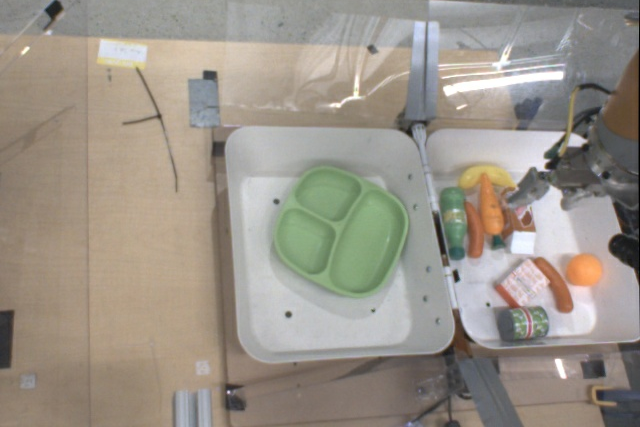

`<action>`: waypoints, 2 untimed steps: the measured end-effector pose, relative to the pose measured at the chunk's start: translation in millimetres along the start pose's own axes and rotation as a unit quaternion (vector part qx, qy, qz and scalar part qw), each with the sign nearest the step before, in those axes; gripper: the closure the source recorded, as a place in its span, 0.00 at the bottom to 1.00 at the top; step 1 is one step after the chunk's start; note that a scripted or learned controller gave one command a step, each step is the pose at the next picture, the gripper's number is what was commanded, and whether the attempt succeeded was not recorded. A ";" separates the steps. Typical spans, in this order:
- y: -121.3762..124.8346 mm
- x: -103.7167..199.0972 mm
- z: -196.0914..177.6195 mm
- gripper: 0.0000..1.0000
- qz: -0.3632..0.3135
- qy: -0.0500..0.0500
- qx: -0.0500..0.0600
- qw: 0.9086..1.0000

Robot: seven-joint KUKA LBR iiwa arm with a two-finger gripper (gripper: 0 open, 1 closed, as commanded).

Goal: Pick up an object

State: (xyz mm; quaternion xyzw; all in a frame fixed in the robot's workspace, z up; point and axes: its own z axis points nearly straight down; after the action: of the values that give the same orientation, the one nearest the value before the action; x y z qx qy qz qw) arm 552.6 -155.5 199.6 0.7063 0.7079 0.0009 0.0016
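Camera view has me looking down on the right bin (585,147), where all my candidates lie, and the one nearest my tool is the carrot (490,204), lying lengthwise beside the yellow banana (483,176) and an orange-red sausage (475,232), with the green bottle (453,222) just to their left against the bin wall. I'd judge these are toy foods: light, stiff, smooth plastic, likely slippery, and rounded enough to roll or squirt out if pinched off-centre. So I'd take the carrot across its thick middle, jaws square to its length, though its neighbours crowd it and leave little room for a finger on either side. Out from there, a small white block (523,241) lies just beside the cluster, then a red-and-white packet (520,282) touching a second sausage (554,282), a green can (524,322) on its side near the front wall, and an orange ball (585,269) standing apart: round, probably the hardest to trap. The can stands freer and offers a firm cylinder, maybe a safer pick. My gripper (530,187) hangs over the bin just right of the carrot cluster; whether the jaws are spread or closed I cannot tell from this angle, and I see nothing held. Over in the left bin (245,245) sits a green divided plate (342,231), well apart, on the wooden counter (100,265).
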 end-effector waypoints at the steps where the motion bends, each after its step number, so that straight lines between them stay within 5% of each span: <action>1: 13.9 15.1 94.9 0.00 0.005 -0.001 -0.002 1.000; 2: 15.8 13.9 81.9 1.00 0.005 -0.002 -0.005 1.000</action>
State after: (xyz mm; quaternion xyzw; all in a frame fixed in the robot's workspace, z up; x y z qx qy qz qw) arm 568.7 -141.6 117.7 0.7099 0.7043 0.0035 0.0065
